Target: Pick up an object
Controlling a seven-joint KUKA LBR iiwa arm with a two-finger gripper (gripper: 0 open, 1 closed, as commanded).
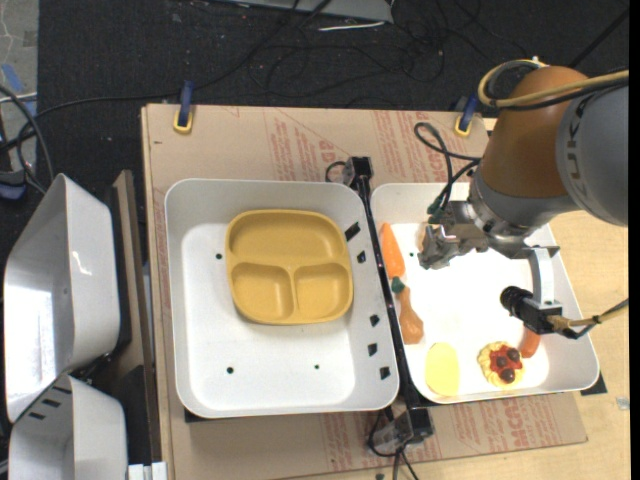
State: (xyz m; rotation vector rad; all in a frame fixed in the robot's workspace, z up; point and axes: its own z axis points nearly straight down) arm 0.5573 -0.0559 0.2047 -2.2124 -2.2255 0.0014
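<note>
Along right bin wall, carrot lengthwise

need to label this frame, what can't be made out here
- camera view: far right corner of the right bin, hidden under the arm.
- camera view: bin floor beneath the gripper, covered by it.
- camera view: yellow and red toy, too small to identify.

Arm casing: pale letters run up the grey shell. Only part shows, seemingly "KU", and the rest is cut off.
Cardboard sheet: red printed lettering along its upper and lower strips, too faint and turned to read.
</note>
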